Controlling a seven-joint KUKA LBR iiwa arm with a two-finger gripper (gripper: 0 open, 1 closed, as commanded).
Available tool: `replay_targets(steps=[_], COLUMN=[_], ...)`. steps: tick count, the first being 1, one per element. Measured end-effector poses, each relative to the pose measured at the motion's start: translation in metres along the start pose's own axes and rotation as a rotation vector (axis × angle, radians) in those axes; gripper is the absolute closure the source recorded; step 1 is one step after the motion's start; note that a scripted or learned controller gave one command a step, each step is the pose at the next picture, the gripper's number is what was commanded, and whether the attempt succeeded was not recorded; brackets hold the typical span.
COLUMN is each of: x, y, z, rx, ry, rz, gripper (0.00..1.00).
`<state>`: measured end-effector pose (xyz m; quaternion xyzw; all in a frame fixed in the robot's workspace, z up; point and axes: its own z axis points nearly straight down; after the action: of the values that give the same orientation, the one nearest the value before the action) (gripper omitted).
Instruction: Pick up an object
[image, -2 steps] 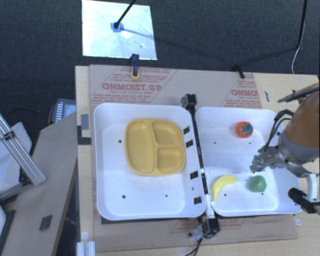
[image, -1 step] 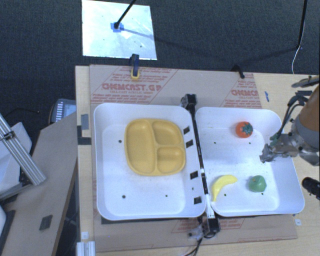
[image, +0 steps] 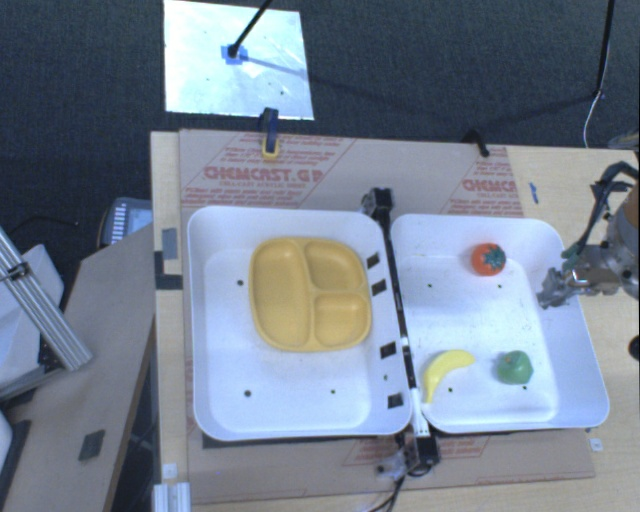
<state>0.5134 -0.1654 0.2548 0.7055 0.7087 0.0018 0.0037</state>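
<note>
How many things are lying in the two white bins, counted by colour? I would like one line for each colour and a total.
Yellow: 2, the plate in the left bin and the banana in the right bin
Orange-red: 1, the tomato
Green: 1, the green fruit
Total: 4

Yellow divided plate (image: 308, 295), orange-red tomato (image: 488, 259), yellow banana (image: 444, 370), green pepper (image: 514, 367), white bins (image: 215, 250)
</note>
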Motion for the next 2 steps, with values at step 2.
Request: replay_targets(steps=[2], x=[0.106], y=[0.032], z=[0.005], rx=[0.004], ry=[0.004], rz=[-0.006], gripper=[1.00])
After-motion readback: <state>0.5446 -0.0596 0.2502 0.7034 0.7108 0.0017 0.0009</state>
